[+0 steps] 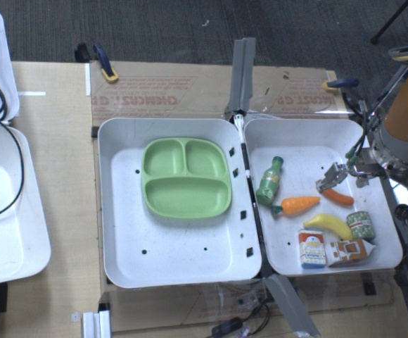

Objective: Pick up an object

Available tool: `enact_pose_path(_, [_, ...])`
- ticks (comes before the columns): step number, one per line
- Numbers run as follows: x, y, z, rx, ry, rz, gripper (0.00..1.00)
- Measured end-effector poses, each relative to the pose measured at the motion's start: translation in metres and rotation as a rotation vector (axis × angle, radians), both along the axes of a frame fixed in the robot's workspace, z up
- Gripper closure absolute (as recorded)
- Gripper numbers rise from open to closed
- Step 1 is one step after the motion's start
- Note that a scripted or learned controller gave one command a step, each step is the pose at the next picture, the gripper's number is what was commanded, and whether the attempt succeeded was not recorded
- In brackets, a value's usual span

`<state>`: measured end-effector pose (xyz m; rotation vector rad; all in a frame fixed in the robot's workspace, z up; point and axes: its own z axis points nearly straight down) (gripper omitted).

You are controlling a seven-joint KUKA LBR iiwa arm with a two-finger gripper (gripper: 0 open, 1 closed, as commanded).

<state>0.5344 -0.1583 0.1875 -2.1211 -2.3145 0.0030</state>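
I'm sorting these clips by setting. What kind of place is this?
Probably a robotics lab bench for pick-up trials: two white bins clamped to a taped board, toy food such as a banana and bottle, and a robot arm reaching in.

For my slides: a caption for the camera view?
Gripper above right white bin of toy food; green divided plate in left bin.

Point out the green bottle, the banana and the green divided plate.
green bottle [269, 183], camera view, on its label, mid-body.
banana [328, 224], camera view, on the middle of its curve.
green divided plate [187, 195], camera view, on its large lower compartment.
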Motion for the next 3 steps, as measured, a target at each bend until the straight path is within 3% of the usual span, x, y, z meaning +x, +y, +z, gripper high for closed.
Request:
enact_pose_path(1, [0.003,-0.043,-0.096,0.000,-0.002,0.009,0.00])
enact_pose_path(2, [0.003,-0.044,-0.087,-0.001,-0.003,0.005,1.00])
enact_pose_path(3, [0.036,-0.003,0.016,-0.001,-0.003,0.040,1.00])
